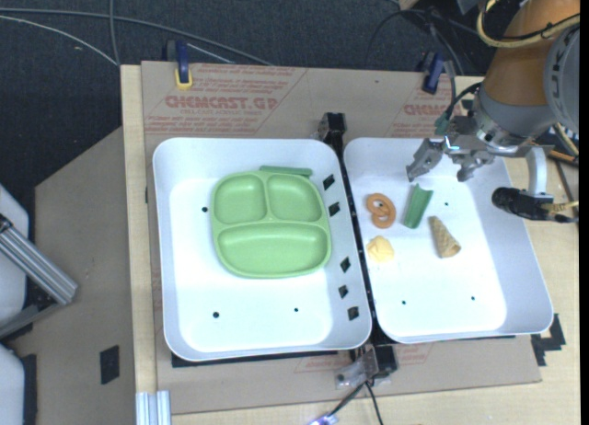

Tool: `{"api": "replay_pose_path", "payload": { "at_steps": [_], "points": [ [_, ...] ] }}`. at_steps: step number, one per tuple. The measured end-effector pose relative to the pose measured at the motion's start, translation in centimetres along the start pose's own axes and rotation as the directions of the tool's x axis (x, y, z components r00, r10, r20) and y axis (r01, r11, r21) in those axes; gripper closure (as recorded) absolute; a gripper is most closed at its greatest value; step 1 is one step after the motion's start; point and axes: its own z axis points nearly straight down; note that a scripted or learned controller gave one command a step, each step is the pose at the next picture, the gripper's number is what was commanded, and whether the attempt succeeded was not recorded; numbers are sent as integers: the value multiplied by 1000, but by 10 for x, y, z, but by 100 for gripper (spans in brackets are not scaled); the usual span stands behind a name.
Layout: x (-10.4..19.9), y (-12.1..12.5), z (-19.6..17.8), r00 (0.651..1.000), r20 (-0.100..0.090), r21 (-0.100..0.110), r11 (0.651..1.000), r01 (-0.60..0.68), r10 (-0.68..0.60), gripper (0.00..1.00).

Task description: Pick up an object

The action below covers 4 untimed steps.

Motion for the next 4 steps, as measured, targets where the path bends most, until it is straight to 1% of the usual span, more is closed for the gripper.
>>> {"api": "replay_pose_path", "payload": {
  "at_steps": [1,2,3,4],
  "points": [
    [0,-10,59,1000,0,3,1000,-1,1,0],
    [1,-10,96,1000,0,-1,1000,0,0,0],
    [1,-9,83,1000,0,-6,1000,0,0,100],
    [-8,-1,29,1000,3,-13,1000,0,0,100]
  ]
}}
